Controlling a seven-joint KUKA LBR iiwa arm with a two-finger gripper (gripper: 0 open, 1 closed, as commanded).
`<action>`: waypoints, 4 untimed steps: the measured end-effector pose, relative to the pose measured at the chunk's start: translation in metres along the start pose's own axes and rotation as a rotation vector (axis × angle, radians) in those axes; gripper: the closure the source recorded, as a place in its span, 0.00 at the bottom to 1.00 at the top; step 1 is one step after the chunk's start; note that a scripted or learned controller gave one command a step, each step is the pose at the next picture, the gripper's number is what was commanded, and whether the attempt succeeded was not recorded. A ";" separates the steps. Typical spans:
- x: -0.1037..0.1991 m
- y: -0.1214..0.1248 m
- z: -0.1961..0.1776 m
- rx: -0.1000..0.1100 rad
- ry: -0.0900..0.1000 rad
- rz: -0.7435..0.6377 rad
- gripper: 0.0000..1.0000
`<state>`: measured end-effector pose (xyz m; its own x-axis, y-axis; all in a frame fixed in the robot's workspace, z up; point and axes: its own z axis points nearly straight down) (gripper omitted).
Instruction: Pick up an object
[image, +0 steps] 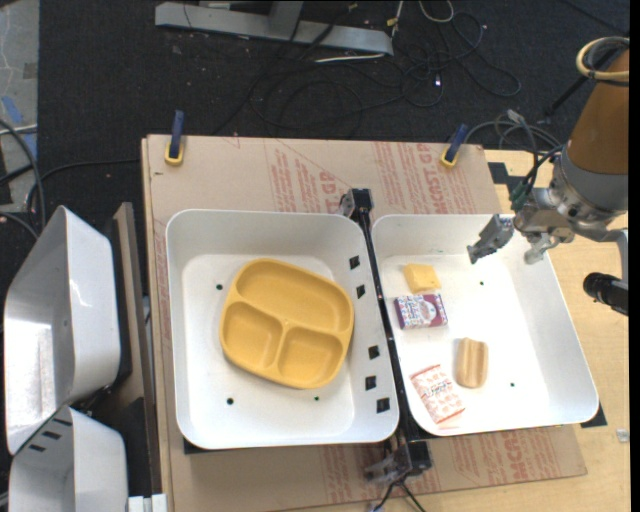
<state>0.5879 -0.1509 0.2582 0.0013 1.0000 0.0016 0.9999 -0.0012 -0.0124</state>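
Hanging open over the right bin (560, 330) near the frame's upper right, the gripper (512, 240) holds nothing; a hot dog (471, 362) lies lower down.

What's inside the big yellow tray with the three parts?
Nothing is inside the yellow tray; all three compartments are bare. It lies flat in the left bin, so the bin floor underneath it is covered.

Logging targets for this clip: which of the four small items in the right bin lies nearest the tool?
The yellow block, at the top of the group. The purple carton, hot dog and red-and-white packet lie farther from the tool.
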 end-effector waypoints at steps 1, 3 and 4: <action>0.001 0.002 -0.007 -0.013 -0.002 -0.003 0.00; -0.004 0.010 0.085 -0.009 -0.001 0.000 0.00; 0.003 0.006 0.147 -0.008 -0.001 0.000 0.00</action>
<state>0.5917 -0.1480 0.1113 0.0016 1.0000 0.0010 1.0000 -0.0016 -0.0046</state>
